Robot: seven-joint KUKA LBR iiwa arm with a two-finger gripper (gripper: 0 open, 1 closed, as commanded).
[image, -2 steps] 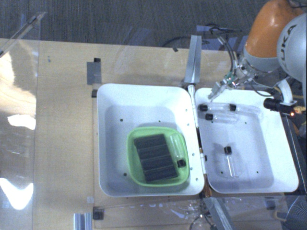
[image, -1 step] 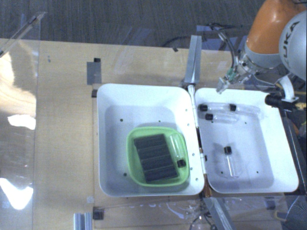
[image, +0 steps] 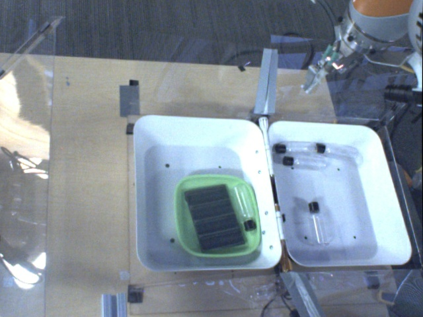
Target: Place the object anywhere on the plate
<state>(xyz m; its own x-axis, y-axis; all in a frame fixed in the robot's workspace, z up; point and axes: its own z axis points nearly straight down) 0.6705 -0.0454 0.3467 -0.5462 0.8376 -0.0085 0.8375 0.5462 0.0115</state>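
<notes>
hovering above the bench behind the right bin (image: 390, 197), gripper (image: 316, 76) state unclear; 1 clear vial (image: 245, 209) lies on green plate (image: 182, 211).

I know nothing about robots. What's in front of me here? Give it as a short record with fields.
Arm: grey with orange band, gripper raised above the bench beyond the bins
Left bin: green plate holding a dark ridged block and a clear black-capped tube
Right bin: three clear black-capped tubes, two near the far wall, one nearer the middle
</notes>
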